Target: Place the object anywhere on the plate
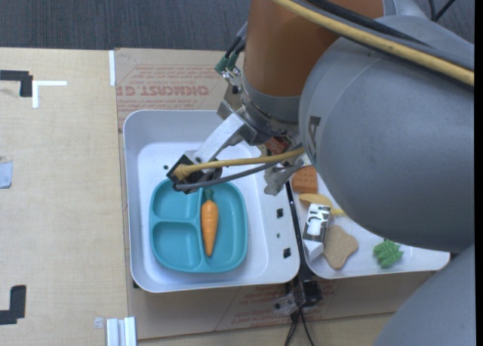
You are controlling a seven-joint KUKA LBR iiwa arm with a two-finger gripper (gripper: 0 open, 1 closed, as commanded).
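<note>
Carrot [209, 220] lies in the teal plate's [170, 240] long compartment, apart from the gripper [275, 176], can't tell if that's clenched or loose, so imo a low swing of the arm could knock the carrot off or drag the plate w/ it.

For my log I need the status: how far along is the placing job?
Done, it seems: the carrot lies on the teal plate, in its long compartment. In hand: nothing that I can see. Left: probably only for the arm, above the left bin, to pull away.
</note>
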